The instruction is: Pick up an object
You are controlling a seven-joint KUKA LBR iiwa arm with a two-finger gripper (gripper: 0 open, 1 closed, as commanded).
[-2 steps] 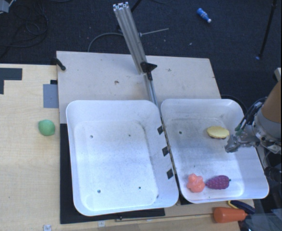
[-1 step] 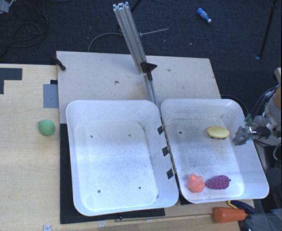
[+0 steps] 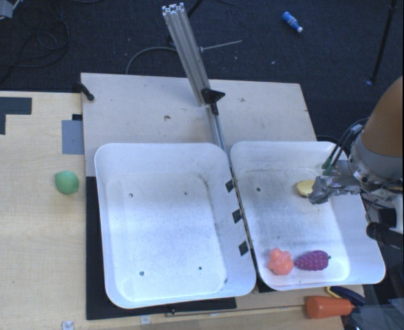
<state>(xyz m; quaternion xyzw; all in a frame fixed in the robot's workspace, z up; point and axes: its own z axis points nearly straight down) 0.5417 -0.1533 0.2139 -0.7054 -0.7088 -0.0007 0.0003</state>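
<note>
gripper (image 3: 318, 195): low in the right bin (image 3: 284, 157), can't tell its state
yellow thing (image 3: 305, 188): touching the gripper's left side

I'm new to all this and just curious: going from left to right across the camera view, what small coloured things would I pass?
green ball on the bench → orange-pink lump → yellow piece beside the end effector → purple bunch → orange object below the right bin.
</note>
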